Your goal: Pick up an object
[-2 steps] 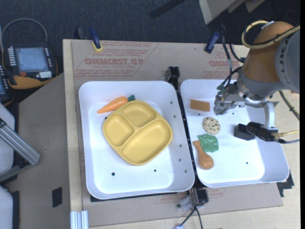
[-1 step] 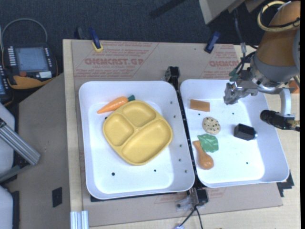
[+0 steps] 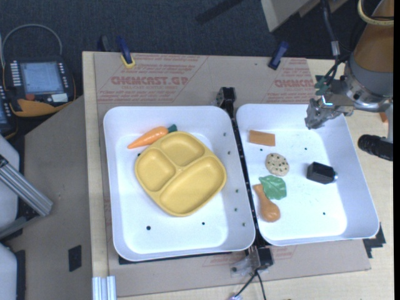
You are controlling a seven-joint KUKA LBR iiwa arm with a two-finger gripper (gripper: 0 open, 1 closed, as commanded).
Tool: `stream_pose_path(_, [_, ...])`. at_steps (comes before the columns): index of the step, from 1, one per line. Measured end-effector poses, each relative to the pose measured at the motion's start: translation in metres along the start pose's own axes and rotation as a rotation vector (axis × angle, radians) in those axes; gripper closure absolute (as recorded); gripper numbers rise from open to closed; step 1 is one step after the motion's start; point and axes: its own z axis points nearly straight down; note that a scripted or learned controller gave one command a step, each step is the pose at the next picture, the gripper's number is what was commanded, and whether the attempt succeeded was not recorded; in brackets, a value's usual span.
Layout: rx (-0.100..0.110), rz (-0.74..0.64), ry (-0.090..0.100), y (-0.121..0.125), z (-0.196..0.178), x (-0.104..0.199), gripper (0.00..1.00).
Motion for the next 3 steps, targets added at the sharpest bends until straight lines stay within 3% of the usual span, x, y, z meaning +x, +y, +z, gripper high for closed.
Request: stream_pose_path(3, [0.012, -0.004, 0.004, -0.056, 0.007, 0.137, 1.0])
